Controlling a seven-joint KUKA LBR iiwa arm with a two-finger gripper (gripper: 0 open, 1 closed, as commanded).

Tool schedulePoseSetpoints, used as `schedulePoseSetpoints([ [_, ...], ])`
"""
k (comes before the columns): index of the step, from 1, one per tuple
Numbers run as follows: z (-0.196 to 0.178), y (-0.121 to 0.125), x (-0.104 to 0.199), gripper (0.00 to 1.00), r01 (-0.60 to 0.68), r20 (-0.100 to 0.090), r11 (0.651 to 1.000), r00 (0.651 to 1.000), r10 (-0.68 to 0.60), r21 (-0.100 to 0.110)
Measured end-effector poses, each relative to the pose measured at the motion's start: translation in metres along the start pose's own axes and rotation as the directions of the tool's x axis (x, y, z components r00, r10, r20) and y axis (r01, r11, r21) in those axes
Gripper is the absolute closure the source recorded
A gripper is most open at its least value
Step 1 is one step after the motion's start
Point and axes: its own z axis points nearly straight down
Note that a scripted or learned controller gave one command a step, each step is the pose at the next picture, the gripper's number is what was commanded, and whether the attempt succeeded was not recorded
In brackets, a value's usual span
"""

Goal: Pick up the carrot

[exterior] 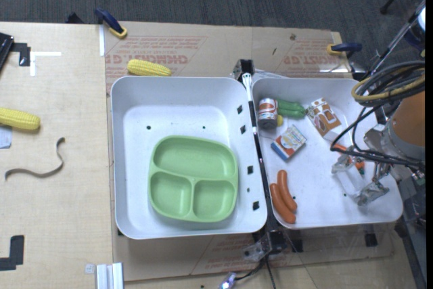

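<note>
A slanted overhead view of a pale wooden desk [54, 213] carrying two shallow white plastic bins side by side. The left white bin [128, 112] holds a light green plastic plate with three compartments [194, 179]. The right white bin [318, 203] holds several toy foods.

The task's thing, a small, slim orange toy carrot [350, 152], lies near the right bin's right edge, about midway along that edge. It is partly covered by the arm's cables and hardware, so its ends and full outline are hard to make out.

The grey arm's two-finger gripper [358, 181] hangs over the same spot, just on the near side of the carrot. Its jaws appear to stand apart, with bare bin floor showing between them and nothing held. Whether they touch the floor cannot be told.

Along the right bin's left edge lie a pair of orange-red toy sausages [284, 197] at the near corner, a small blue and white box [289, 141] at the middle, and a small silver and red can [268, 112] towards the far corner. All are well apart from the carrot.

The carrot is probably hollow plastic: light, stiff, smooth and somewhat slippery, and not fragile. Being round and narrow, it may roll or squirt aside if pinched off centre. The best hold is likely across its thicker middle, with the jaws set square to its length and low against the bin floor.
</note>
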Motion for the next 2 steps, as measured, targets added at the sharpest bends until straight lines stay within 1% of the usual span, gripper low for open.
schedulePoseSetpoints([
  [1,0.0,0.007,0.012,0.0,-0.316,-0.001,0.949,0.949,0.316,0.001],
  [2,0.0,0.041,0.0,0.0,-0.506,-0.002,0.862,0.862,0.506,0.0],
])
